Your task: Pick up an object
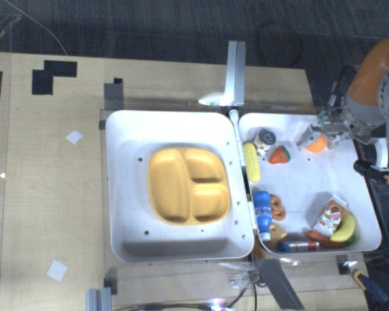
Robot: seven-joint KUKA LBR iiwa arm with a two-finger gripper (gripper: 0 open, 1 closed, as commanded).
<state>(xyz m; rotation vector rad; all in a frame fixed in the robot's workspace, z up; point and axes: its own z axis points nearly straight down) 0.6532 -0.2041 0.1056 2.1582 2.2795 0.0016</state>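
Hand (314,137): over right bin's (369,193) far edge, at an orange piece (318,145); grip state cannot be told. Left bin (117,173): yellow tray (187,185).

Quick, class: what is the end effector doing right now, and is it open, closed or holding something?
End effector: low over the far part of the right shallow white bin, at a small orange object; open, closed or holding cannot be told.

The right bin (366,193) has open white floor through its middle. Objects crowd its edges: corn (251,161) and a blue bottle (262,210) line the left wall, while a carton (329,216) and banana (345,229) fill the near right corner.
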